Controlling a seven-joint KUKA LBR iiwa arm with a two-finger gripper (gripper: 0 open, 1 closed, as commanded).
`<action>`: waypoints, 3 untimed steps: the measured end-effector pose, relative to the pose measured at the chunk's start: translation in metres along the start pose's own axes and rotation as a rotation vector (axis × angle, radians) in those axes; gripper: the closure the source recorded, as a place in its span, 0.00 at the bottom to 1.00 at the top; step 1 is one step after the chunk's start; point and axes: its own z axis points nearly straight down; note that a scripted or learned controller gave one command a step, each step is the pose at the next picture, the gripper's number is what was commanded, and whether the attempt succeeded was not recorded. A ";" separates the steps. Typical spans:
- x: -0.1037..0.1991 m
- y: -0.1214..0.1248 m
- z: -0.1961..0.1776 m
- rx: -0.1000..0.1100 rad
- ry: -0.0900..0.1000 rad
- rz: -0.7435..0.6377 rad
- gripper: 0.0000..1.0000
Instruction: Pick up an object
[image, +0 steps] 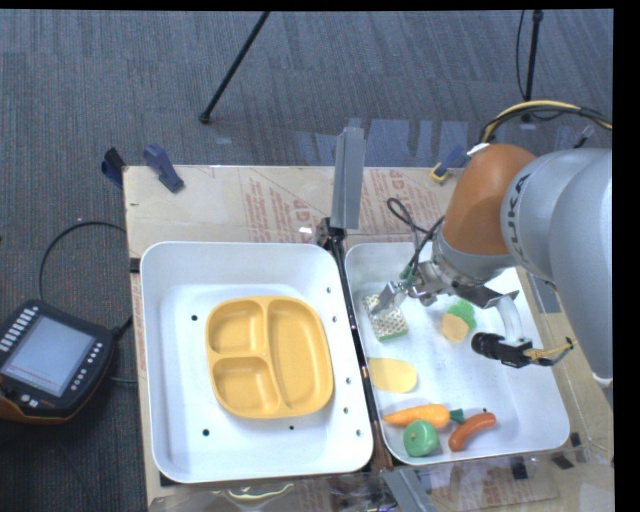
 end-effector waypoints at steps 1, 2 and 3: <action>0.005 -0.036 0.000 -0.001 0.001 0.107 0.00; 0.012 -0.037 0.005 0.012 0.003 0.089 0.00; 0.013 -0.039 -0.002 0.019 0.006 0.092 1.00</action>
